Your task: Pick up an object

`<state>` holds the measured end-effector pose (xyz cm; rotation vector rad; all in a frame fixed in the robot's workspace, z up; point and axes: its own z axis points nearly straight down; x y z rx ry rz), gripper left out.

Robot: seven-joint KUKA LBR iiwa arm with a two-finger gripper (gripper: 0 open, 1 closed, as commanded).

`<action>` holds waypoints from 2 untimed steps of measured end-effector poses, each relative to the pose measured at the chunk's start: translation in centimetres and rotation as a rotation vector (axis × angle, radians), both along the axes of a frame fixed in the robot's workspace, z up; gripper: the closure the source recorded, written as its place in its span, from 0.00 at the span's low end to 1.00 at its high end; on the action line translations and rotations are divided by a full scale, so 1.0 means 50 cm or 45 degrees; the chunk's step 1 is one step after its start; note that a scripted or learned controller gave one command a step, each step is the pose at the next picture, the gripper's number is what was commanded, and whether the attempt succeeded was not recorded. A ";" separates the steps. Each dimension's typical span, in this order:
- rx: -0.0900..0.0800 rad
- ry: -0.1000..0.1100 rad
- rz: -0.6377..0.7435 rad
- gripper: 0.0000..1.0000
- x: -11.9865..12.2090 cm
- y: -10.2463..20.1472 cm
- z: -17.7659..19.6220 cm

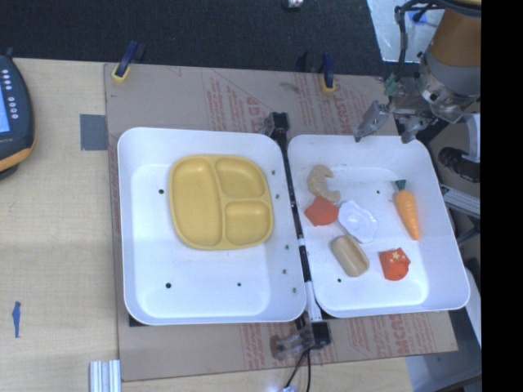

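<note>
The right bin (425, 300) holds several toy foods: a tan curved piece (323, 183), a red-orange block (322, 211), a white cup-like piece (358, 220), a tan bread roll (350, 256), an orange carrot (406, 211) and a red strawberry-like piece (395, 264). My gripper (386, 126) hangs over the far rim of the right bin, above and apart from all of them. Its two fingers (365, 125) are spread, with nothing between them.
The left bin (139, 284) bears a yellow divided plate (221, 200). Clamps sit at the board's far edge, one yellow (124, 64), one blue (327, 76). A handheld control pad (10, 113) lies at the far left of the bench.
</note>
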<state>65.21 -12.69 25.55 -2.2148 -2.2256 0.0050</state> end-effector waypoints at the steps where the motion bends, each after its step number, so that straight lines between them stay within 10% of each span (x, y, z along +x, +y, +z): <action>1: 0.005 0.017 0.002 0.00 -0.157 0.103 -0.136; 2: 0.004 0.016 -0.004 0.00 -0.319 0.064 -0.272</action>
